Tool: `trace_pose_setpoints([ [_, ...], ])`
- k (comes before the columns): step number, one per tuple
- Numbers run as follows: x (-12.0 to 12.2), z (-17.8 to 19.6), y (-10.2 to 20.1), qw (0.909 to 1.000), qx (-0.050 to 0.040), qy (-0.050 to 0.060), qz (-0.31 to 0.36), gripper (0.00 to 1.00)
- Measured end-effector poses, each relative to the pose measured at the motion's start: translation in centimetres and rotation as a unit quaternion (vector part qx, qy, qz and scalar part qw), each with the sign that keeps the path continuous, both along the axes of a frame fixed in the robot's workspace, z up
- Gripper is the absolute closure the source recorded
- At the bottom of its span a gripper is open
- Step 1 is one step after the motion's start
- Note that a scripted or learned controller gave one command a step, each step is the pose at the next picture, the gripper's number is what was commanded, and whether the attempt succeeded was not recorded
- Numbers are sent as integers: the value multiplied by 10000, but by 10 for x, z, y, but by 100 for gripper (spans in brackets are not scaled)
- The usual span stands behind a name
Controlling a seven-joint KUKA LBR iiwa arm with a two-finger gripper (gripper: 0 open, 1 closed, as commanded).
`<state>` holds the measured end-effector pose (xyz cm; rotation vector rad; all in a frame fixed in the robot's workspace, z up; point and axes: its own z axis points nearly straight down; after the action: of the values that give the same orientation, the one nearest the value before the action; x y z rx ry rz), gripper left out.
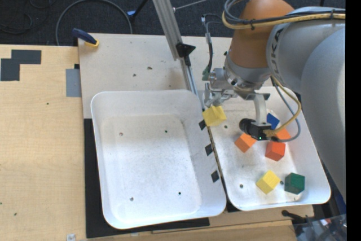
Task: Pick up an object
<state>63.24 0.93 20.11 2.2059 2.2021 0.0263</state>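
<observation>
Reaching in from the right, arm (293,48) bent down, claw (214,105) clamped on yellow block (214,116).

Two white bins (107,104); two yellow blocks (214,115); three orange (275,150); one green (295,183); one blue (273,120).

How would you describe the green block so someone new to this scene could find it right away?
Look at the right bin, then go to its near right corner. The green block sits there beside a yellow block. It is the only dark green piece; the others nearby are yellow, orange, red or blue.
</observation>
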Motion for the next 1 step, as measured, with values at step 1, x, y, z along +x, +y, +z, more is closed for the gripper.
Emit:
trace_pose_setpoints([
  [1, -26, 83, 49, 9999, 36, 121, 32, 100],
])
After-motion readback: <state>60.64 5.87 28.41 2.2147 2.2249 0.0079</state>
